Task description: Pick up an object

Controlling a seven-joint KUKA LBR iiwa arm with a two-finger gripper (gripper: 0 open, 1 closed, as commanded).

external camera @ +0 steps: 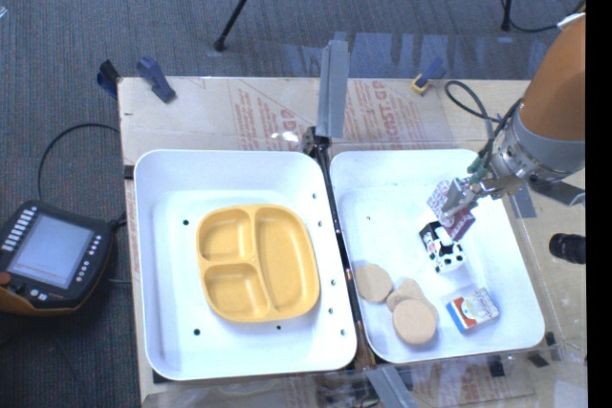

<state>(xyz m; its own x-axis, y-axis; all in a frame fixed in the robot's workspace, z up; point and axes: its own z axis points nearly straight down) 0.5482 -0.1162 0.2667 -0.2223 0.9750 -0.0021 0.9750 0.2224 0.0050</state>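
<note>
Left bin (153, 205) has the yellow divided tray (256, 261), not my target. Right bin (382, 169): tan discs (397, 298) front-left, small carton (472, 310) front-right, black-and-white cow toy (441, 245) mid. Pincer (453, 203) hangs just above and slightly back-right of the cow toy, maybe touching it. Can't tell whether it's apart or together, or gripping anything.

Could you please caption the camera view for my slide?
Arm's hand over the right bin, above a black-and-white toy; yellow tray in the left bin.
</note>
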